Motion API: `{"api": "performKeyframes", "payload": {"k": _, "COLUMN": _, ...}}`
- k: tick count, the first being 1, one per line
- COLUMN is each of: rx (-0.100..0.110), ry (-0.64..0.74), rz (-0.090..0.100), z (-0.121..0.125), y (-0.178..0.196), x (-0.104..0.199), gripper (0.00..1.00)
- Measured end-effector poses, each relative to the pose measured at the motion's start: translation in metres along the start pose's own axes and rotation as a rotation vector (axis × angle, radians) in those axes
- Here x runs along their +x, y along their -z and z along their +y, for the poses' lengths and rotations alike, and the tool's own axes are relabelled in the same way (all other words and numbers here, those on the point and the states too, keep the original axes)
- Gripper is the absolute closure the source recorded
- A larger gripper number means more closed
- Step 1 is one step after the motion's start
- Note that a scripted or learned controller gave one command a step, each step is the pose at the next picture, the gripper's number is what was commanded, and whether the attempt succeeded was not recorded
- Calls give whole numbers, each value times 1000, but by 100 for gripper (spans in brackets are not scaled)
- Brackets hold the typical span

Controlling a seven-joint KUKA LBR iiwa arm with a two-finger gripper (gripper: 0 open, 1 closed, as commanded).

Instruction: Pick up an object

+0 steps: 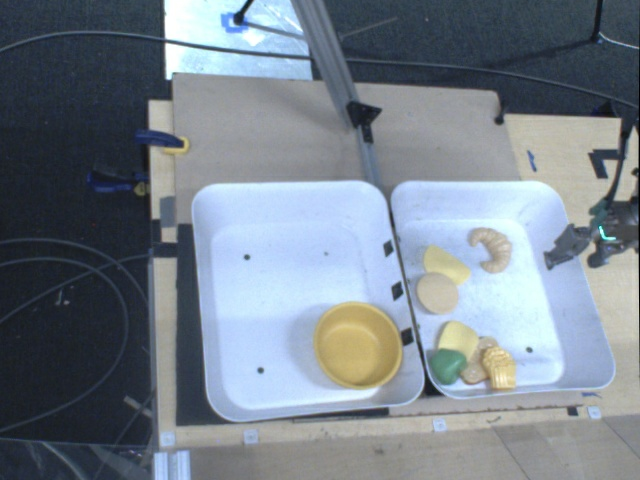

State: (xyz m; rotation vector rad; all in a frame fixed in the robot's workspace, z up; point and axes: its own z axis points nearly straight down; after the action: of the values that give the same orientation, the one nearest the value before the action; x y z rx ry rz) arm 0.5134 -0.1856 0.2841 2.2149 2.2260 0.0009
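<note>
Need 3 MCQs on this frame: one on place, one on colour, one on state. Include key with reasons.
1. Where is the round yellow plastic bowl?
A. Left white bin, near corner by the divider
B. Right white bin, far corner
C. On the bench outside the bins

2. What colour is the small rounded item at the near left corner of the right white bin?
A. Red
B. Green
C. Blue

3. Where is the claw relative to the objects?
A. Pressed into the bowl
B. Gripping the tan croissant-shaped toy
C. At the right bin's right rim, apart from all the objects

Key:
1 A: the bowl sits in the left white bin, low and close to the divider.
2 B: that item is green, beside yellow pieces.
3 C: bare bin floor separates the claw from the tan croissant-shaped toy.
</note>
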Motion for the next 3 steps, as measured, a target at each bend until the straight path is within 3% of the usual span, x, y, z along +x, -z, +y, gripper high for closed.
{"api": "performKeyframes", "payload": {"k": 1, "rx": -1, "ry": 0, "rz": 0, "z": 0, "y": 0, "x": 0, "gripper": 0}}
{"api": "performKeyframes", "payload": {"k": 3, "rx": 4, "ry": -4, "rz": 2, "z": 2, "y": -109, "x": -5, "gripper": 0}}
